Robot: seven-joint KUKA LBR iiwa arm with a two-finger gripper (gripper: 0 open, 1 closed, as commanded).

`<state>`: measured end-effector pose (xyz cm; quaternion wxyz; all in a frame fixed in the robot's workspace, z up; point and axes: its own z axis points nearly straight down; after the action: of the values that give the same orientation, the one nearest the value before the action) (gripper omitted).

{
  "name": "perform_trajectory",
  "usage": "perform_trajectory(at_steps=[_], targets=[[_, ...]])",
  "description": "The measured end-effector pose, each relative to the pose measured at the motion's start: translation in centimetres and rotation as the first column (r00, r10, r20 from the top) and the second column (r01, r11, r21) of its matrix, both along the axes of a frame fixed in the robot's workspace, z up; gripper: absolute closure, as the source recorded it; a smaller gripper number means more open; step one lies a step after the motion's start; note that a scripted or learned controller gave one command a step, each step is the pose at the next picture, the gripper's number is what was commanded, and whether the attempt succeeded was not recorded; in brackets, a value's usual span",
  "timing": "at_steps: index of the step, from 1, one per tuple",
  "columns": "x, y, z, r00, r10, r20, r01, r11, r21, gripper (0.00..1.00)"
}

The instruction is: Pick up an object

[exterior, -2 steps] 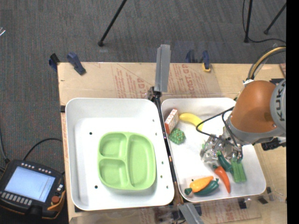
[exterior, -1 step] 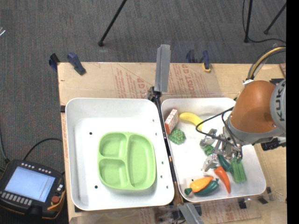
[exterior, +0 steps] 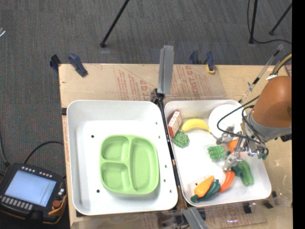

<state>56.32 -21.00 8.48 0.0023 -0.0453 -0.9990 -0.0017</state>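
Gripper (exterior: 232, 152) poised in right bin (exterior: 190, 185), fingers spread and grasping nothing, just right of green toy (exterior: 217, 151), above red pepper (exterior: 228, 181).

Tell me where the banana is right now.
In the camera view, the banana lies in the right bin, near its far edge, between the small red-and-white box on its left and the white plate on its right.
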Motion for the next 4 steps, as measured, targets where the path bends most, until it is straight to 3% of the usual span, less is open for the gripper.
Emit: perform_trajectory(at_steps=[1, 2, 3, 4], targets=[[-0.7, 2.6, 0.0, 0.988, -0.155, -0.001, 0.155, 0.988, -0.001, 0.0], [-2.5, 4.6, 0.1, 0.986, -0.169, 0.002, 0.169, 0.986, -0.001, 0.0], [-8.4, 6.5, 0.3, 0.946, -0.323, 0.013, 0.323, 0.946, 0.0, 0.0], [-8.6, 6.6, 1.0, 0.948, -0.319, 0.005, 0.319, 0.948, -0.001, 1.0]])
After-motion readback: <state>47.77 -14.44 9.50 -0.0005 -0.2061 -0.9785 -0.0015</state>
